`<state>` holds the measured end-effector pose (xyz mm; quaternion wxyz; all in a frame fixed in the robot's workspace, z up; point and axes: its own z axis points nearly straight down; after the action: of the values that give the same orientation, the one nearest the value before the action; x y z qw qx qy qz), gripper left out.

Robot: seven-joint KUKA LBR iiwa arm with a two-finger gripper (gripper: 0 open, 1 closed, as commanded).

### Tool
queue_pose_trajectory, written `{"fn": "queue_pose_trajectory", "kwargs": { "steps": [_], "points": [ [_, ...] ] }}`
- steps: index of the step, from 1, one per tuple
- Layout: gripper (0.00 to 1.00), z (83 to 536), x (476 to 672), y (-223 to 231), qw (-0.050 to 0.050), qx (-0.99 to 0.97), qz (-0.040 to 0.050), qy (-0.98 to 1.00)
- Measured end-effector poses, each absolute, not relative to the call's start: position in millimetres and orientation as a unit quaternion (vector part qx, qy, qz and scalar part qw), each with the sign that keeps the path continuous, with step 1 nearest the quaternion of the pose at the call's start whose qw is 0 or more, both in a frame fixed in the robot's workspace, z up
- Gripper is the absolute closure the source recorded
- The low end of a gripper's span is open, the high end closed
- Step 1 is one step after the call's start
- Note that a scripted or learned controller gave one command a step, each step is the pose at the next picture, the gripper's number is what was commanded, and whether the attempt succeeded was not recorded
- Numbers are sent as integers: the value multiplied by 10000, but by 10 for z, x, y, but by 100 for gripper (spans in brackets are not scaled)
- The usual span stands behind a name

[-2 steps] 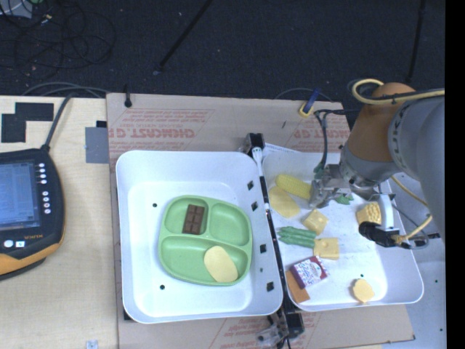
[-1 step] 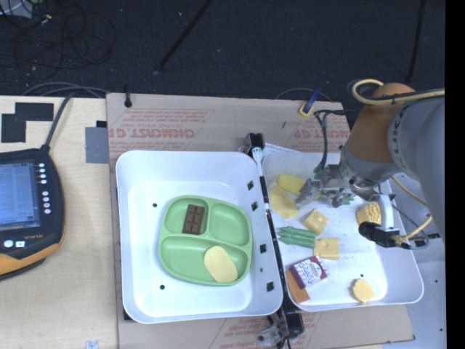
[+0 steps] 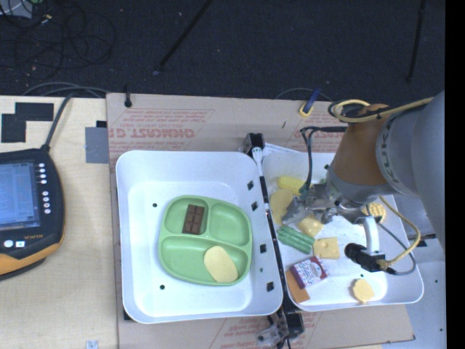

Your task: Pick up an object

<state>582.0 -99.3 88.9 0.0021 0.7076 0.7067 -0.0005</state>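
Note:
My gripper [image 3: 305, 208] is low in the right bin [image 3: 407, 286], over its left-middle part. Just below it lie a pale yellow piece [image 3: 311, 227] and a green strip [image 3: 294, 238]. A yellow block [image 3: 289, 185] and another yellow item [image 3: 278, 206] sit to its upper left. Nearer the front are a yellow cube [image 3: 328, 249], a red packet [image 3: 308, 273] and a round yellow piece [image 3: 363, 290]. The wrist hides whatever sits directly under it.
The left bin [image 3: 131, 195] holds a green divided plate [image 3: 232, 227] with a brown bar [image 3: 193, 219] and a yellow oval [image 3: 220, 264]. A black cable part [image 3: 360, 254] hangs over the right bin. A teach pendant [image 3: 25, 202] lies far left.

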Motion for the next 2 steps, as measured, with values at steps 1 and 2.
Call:
{"fn": "queue_pose_trajectory", "kwargs": {
  "steps": [1,2],
  "points": [
    [0,880,6442,-950,3,7064,2,7078],
    [0,873,5616,-1198,-14,7085,-2,7057]
  ]
}}
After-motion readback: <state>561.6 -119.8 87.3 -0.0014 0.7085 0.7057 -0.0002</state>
